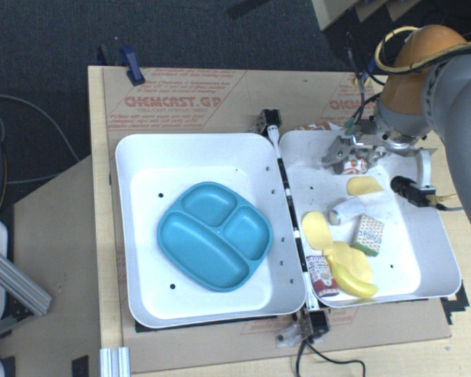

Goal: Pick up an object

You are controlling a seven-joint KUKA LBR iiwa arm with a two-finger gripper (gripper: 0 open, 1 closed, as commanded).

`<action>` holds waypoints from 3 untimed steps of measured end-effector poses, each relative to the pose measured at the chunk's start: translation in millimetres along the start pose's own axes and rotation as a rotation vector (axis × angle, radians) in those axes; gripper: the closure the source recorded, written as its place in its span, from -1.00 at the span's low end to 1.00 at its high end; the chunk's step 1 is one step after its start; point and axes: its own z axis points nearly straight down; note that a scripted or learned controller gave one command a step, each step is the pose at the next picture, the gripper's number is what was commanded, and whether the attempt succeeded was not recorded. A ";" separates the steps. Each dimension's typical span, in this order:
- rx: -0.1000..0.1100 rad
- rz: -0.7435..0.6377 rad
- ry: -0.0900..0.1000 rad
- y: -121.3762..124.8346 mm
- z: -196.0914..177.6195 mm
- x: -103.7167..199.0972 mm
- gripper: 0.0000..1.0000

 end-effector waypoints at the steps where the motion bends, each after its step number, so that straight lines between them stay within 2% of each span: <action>1: -0.006 -0.001 -0.003 1.4 -11.7 -0.5 1.00; 2: 0.001 -0.002 0.004 -0.6 -96.7 84.6 1.00; 3: 0.006 -0.002 0.006 -99.2 -107.8 155.4 1.00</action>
